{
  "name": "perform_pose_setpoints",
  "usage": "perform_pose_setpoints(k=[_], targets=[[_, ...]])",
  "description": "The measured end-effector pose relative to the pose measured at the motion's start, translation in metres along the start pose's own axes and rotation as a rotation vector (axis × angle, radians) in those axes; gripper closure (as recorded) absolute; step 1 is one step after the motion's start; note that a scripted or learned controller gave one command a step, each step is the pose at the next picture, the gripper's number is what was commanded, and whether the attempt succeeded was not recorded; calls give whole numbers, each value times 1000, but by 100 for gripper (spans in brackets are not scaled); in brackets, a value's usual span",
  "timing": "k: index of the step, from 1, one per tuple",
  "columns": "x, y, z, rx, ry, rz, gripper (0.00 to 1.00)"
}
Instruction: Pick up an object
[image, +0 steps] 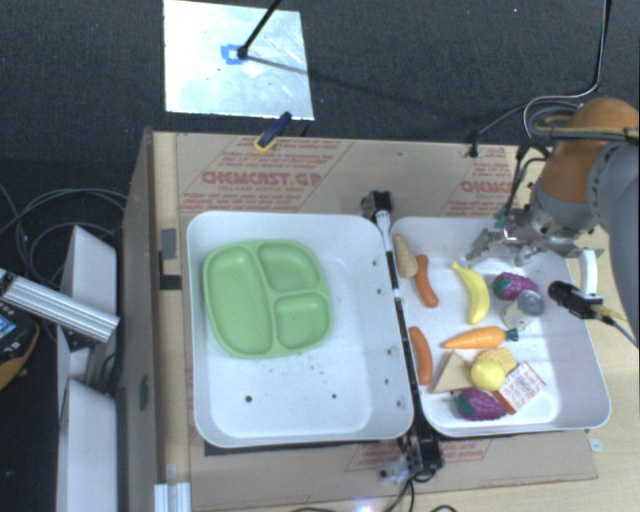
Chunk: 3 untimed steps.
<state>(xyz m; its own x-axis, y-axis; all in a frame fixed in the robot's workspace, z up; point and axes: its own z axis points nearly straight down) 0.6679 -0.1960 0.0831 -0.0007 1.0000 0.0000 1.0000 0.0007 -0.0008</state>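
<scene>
My pincer (492, 243) hovers spread over the upper right corner of the right bin (580, 345), pinching nothing, its fingers apart above bare white floor. Just below and left of it lies a toy banana (472, 290), with a purple eggplant (512, 285) near its right side. An orange hot dog (426, 281) and a tan potato-like piece (405, 256) rest by the bin's left wall. Lower down sit a carrot (476, 338), a lemon (487, 373) and a second purple piece (478, 404). The left bin (300, 395) carries a green divided plate (267, 297).
</scene>
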Motion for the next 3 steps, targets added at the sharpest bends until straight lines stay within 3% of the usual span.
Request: perform_pose_setpoints(k=[1,2,3], targets=[[28,-42,-2,-3,-1,-1,0],[23,-69,-1,-2,-1,-1,0],[24,-62,-50,-5,-1,-3,0]])
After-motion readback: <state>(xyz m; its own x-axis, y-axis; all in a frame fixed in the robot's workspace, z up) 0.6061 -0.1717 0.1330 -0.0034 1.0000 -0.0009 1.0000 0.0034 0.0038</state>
